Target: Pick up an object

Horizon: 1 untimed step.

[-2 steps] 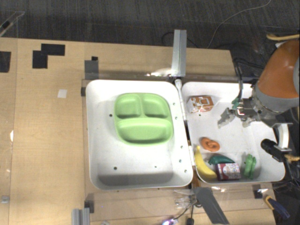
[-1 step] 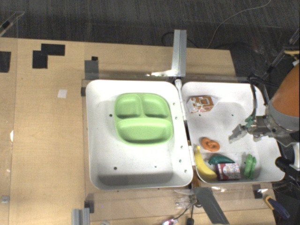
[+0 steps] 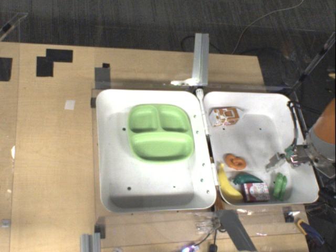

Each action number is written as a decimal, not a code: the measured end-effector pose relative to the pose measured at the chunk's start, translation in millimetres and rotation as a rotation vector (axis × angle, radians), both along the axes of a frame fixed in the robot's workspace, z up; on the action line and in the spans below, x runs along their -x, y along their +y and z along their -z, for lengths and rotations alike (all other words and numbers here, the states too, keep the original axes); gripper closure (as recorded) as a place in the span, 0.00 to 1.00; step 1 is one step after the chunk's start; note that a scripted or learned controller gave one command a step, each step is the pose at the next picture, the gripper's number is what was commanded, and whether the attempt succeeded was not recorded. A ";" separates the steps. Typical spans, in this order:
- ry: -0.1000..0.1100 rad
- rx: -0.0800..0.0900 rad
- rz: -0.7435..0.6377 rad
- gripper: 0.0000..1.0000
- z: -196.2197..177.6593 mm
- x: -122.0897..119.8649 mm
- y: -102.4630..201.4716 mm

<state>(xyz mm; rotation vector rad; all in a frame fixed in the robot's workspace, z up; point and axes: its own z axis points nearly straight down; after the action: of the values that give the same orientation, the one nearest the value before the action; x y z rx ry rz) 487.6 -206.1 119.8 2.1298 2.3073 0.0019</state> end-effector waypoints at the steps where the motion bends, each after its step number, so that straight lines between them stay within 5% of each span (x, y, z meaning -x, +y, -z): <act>1: -0.002 0.001 -0.147 0.00 18.1 -0.9 0.5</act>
<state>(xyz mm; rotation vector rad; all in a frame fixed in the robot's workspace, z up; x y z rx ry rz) 488.4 -205.6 101.7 1.9536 2.4559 0.0036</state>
